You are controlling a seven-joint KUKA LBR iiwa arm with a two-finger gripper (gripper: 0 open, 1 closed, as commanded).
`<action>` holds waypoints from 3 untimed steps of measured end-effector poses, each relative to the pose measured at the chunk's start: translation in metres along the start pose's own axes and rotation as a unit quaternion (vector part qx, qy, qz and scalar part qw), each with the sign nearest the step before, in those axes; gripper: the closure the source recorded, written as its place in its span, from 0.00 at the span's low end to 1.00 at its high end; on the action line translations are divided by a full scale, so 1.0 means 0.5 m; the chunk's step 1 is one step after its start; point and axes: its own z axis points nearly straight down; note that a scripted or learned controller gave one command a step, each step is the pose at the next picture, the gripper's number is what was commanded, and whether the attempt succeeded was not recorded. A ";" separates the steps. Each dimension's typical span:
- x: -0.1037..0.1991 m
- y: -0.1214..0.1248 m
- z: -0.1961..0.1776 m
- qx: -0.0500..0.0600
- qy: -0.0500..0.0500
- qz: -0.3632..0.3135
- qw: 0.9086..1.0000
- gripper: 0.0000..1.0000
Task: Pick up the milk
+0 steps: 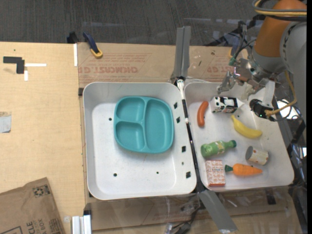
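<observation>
The milk (224,104) is a small black-and-white cow-patterned carton lying on its side near the back of the right bin (282,145). My gripper (240,86) hangs just above and slightly behind it, at the bin's back edge, with the arm coming in from the right. It is open with nothing between its fingers, and the carton rests on the bin floor, apart from them.
Around the milk in the right bin lie a red sausage (201,114), a banana (246,128), a green bottle (218,147), a small can (257,155), a carrot (245,169) and a pink box (215,173). The left bin (97,145) holds a teal divided plate (144,124).
</observation>
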 end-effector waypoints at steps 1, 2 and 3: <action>-0.034 0.013 0.110 -0.014 0.002 0.016 1.000 0.00; -0.027 0.033 0.121 -0.019 0.003 0.002 1.000 0.00; -0.095 0.042 0.128 -0.020 0.002 -0.001 1.000 0.00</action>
